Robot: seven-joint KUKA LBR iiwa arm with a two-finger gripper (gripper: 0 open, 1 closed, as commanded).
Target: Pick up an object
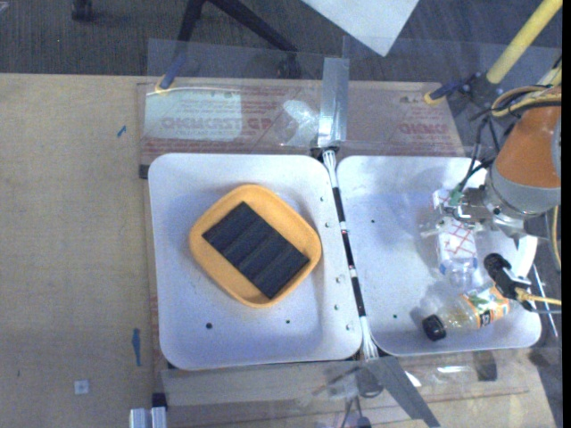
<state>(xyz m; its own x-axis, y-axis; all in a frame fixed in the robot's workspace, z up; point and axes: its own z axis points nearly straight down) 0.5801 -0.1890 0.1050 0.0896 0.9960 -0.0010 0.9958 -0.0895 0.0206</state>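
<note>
The gripper (466,210) is sitting low at the right edge of the frame, over the right bin (393,194), its fingers lost against clear crumpled plastic (453,243); I cannot tell whether they are parted. A clear bottle (459,315) with a black cap is lying near the lower right corner. An orange tray (255,243) holding dark slats is filling the left bin (178,194).
</note>
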